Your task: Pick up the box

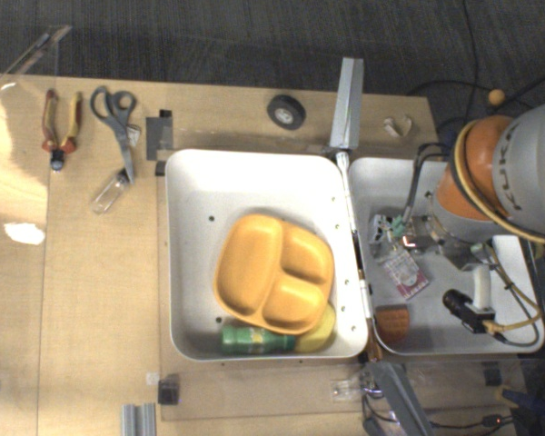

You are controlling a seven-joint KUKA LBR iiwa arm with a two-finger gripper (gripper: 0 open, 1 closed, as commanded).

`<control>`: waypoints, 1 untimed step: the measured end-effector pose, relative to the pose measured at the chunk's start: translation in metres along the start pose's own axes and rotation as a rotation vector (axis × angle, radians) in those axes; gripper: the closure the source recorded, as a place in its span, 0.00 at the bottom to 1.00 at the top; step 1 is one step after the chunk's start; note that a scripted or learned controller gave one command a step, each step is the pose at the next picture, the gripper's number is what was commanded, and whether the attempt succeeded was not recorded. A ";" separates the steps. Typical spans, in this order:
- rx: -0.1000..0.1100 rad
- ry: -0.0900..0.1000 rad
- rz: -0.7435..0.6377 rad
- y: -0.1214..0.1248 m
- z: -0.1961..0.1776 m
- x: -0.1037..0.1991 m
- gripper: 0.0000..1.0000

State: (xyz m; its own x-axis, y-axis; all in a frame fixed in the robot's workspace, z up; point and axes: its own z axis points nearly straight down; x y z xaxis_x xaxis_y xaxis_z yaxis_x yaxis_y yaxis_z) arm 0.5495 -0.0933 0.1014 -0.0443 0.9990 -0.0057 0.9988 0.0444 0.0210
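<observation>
Near front of right bin, small brown block by the left wall. Just up from it, the box, flat, pinkish-white printed, tilted on the bin floor. Gripper sits right above the box, touching or almost, can't tell; can't tell grip state either. Arm comes in from the right, orange band visible. Left bin: yellow divided tray over green bottle. Farther back on the bench: scissors, pliers, tape roll.
</observation>
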 end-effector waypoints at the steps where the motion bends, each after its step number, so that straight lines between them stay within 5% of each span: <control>1: 0.015 0.005 0.079 -0.026 -0.085 0.038 1.00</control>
